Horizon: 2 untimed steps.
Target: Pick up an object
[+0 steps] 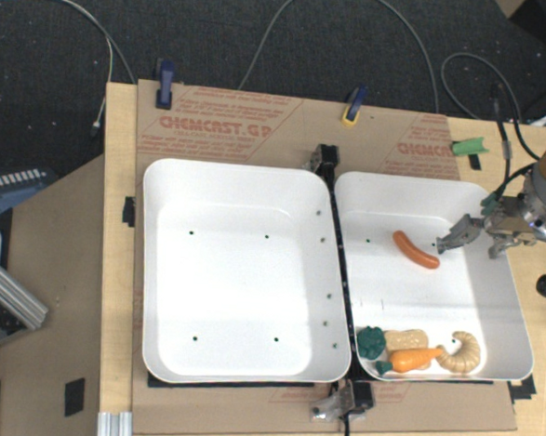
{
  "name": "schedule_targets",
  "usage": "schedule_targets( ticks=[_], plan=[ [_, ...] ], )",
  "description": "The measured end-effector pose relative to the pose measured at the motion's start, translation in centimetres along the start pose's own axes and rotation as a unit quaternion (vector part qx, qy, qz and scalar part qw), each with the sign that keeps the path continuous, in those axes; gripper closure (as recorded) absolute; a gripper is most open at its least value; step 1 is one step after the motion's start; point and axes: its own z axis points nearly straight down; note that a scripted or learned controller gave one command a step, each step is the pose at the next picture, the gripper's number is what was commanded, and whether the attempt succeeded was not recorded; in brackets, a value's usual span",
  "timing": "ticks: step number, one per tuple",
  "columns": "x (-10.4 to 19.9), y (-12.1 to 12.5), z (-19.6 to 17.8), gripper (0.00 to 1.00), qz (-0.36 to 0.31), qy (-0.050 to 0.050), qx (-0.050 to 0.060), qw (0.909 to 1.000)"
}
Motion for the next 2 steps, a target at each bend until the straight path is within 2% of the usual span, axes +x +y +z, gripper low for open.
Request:
schedule_targets(
  ticks=[1,2],
  plan=[
    [-1.1,0.5,11.6,0.00,0.000,0.001,0.003,1.0000],
    [-0.9,6.6,11.2,0.00,-0.001,0.000,0.000,1.0000]
  ],
)
